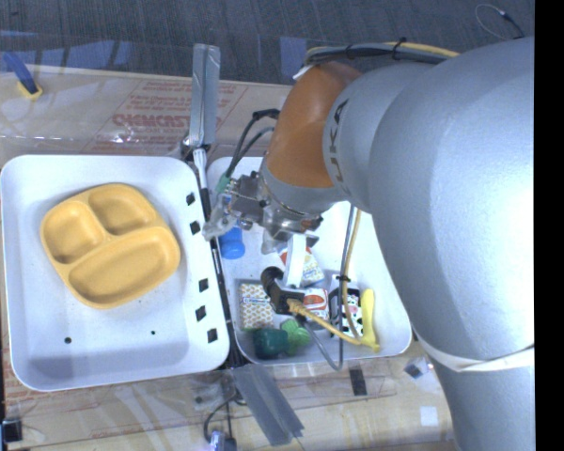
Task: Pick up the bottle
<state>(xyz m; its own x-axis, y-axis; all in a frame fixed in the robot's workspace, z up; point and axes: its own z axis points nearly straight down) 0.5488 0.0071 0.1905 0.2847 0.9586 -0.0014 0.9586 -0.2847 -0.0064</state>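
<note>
Under the arm (423,177), right bin (395,332): bottle (303,263) lies with long axis running near-far, cap end unclear. Claw (227,222) near blue cup (231,244); finger state cannot be told.

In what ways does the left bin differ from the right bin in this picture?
The left bin holds a single yellow divided plate with bare white floor around it; the right bin holds many small things crowded together. The left bin lies fully open to the camera, while the arm covers much of the right bin. Both are shallow and white.
</note>
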